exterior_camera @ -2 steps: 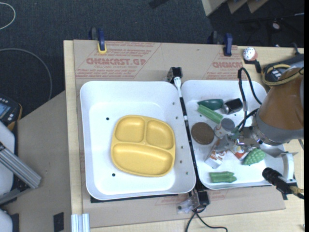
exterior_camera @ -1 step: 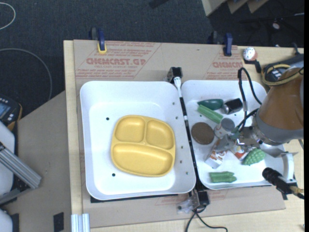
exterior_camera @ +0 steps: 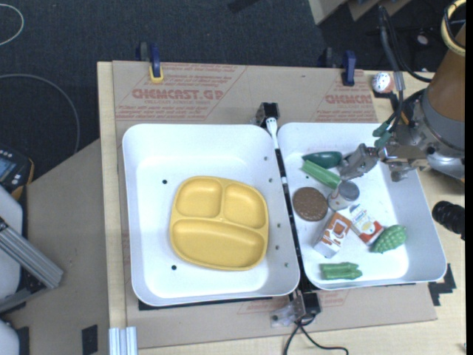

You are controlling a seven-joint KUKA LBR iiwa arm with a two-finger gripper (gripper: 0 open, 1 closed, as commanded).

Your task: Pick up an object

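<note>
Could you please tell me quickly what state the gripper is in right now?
Gripper: low over the right white bin, close to the green pepper-shaped toy; whether it is open or closed cannot be told.

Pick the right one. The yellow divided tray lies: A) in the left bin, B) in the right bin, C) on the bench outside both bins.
A: the yellow divided tray lies flat inside the left bin, alone there; the small items sit in the right bin.

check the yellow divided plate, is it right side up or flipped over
Right side up. The yellow divided plate lies flat in the left bin with its three compartments facing up.
</note>
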